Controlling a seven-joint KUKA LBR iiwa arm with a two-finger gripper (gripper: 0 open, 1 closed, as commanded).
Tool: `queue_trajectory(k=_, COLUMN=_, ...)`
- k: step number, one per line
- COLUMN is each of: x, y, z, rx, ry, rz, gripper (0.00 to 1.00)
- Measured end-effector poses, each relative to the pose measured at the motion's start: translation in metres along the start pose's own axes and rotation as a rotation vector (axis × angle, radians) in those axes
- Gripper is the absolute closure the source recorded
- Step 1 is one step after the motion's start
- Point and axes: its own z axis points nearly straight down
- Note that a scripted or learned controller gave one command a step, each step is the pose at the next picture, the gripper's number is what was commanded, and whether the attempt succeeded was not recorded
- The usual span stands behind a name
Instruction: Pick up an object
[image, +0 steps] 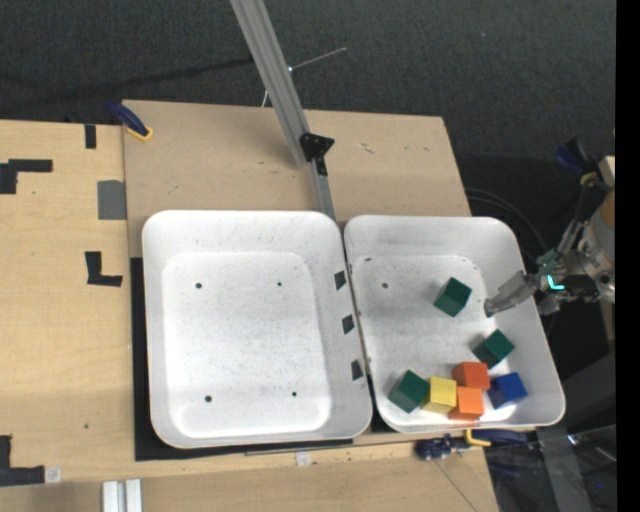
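My plywood tabletop (250, 150) carries two glossy white bins (245, 330) over dark floor. Painted cubes (458, 390) cluster at the right bin's near edge. I cannot tell how my jaws stand.

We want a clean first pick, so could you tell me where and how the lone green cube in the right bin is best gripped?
Grip the lone green cube across two opposite flat sides, coming straight down. It stands apart from the cluster, so nothing crowds the fingers.

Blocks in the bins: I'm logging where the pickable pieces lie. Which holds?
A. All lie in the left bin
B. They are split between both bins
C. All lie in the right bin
C: every block, from the lone green cube to the blue block, sits inside the right bin.
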Motion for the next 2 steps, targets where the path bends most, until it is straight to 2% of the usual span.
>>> queue_trajectory(k=1, x=0.007, y=0.007, z=0.053, rx=0.006, ry=0.001, rz=0.001, gripper=0.00)
queue_trajectory(k=2, x=0.011, y=0.005, z=0.097, rx=0.005, ry=0.001, rz=0.001, gripper=0.00)
